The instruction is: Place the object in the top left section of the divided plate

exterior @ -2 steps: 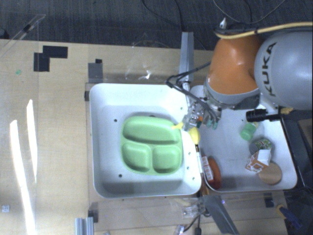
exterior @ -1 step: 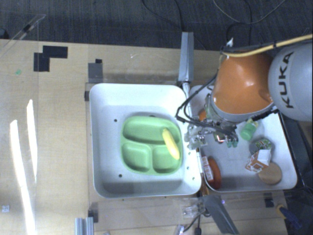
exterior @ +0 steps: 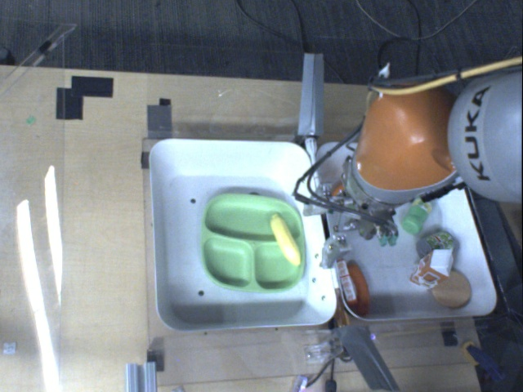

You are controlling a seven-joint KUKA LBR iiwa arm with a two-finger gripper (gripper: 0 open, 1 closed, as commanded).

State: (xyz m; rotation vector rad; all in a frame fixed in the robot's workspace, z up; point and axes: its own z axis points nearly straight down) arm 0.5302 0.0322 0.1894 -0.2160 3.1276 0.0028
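A green divided plate (exterior: 237, 256) lies in the left white bin (exterior: 176, 219). It has one long section at the far side and two smaller sections at the near side. A yellow banana-shaped object (exterior: 284, 239) rests on the plate's right part, slanting from the far section across the ridge toward the near right section. My gripper (exterior: 357, 233) hangs under the orange wrist band (exterior: 404, 145), over the left end of the right bin. It is to the right of the plate and apart from the yellow object.
In the right bin (exterior: 482, 296), a dark red bottle (exterior: 352, 285) lies just below the gripper. A green item (exterior: 417, 216), a small can (exterior: 437, 240), a white and orange carton (exterior: 431, 269) and a tan disc (exterior: 452, 291) sit further right. Black cables loop beside the wrist.
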